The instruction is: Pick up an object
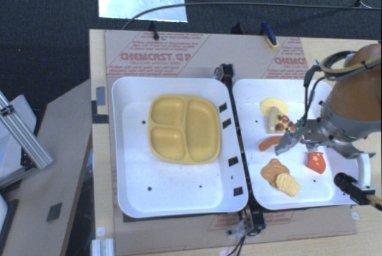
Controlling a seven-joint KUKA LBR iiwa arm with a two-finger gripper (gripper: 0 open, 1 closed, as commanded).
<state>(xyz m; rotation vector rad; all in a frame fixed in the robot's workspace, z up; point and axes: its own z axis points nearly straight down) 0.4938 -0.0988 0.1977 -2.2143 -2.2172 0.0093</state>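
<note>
Plastic toy food is sitting in the right bin [250,189]: a sausage [270,143] at 9 o'clock from the gripper [290,140], pizza slice [278,122] at 11, red piece [316,162] at 4, cracker [287,184] at 6. Can't tell the claw's state. Sausage prob. light, stiff, slick; I'm guessing grab across its middle. Room's tight w/ neighbours; left bin [137,189] is holding a yellow tray [182,129].

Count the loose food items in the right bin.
5: yellow wedge at the far side, pizza slice just below it, sausage mid-bin, cookie with waffle fries at the near side, red piece under the arm. The gripper may hide more.
</note>
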